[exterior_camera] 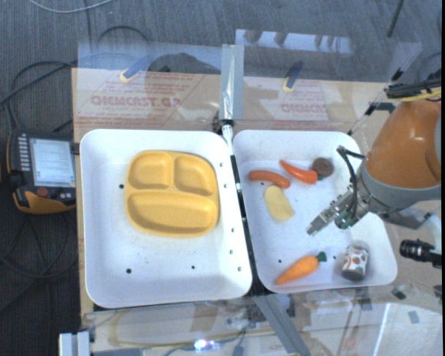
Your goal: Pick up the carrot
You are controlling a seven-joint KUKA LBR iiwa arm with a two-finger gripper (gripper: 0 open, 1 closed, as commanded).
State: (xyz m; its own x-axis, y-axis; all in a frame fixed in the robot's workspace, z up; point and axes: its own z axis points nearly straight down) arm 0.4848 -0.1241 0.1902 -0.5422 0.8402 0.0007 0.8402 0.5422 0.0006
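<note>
The carrot (298, 268), orange with a small green top, lies near the front edge of the right bin (261, 273). My gripper (328, 217) hangs over the right side of that bin, above and to the right of the carrot and apart from it. Nothing shows between its fingers.
The right bin also holds a red sausage (269, 177), a red-orange chili pepper (300, 173), a brown round piece (323, 167), a pale yellow potato-like piece (279, 203) and a small printed can (354, 262). A yellow divided tray (173, 193) lies in the left bin (104, 273).
</note>
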